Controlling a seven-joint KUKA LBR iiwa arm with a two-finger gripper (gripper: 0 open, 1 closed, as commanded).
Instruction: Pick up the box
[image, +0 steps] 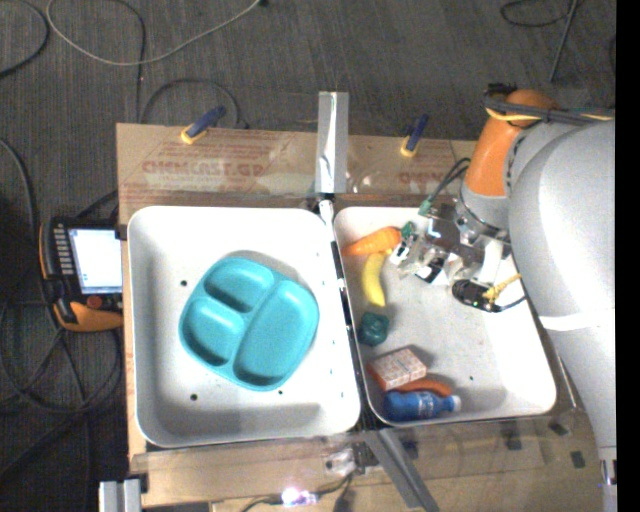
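Small rectangular pinkish box (399, 367) lies flat in right bin (500, 370); hand (425, 255) grip state unclear

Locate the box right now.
The box lies near the front of the right bin, just above the blue bottle and below the teal cup.

camera view: fixed overhead | slanted down | both bins (140, 300) framed

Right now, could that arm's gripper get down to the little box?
Probably yes. The box lies uncovered on top in the right bin, with the gripper above that bin; a blue bottle crowds its near side.
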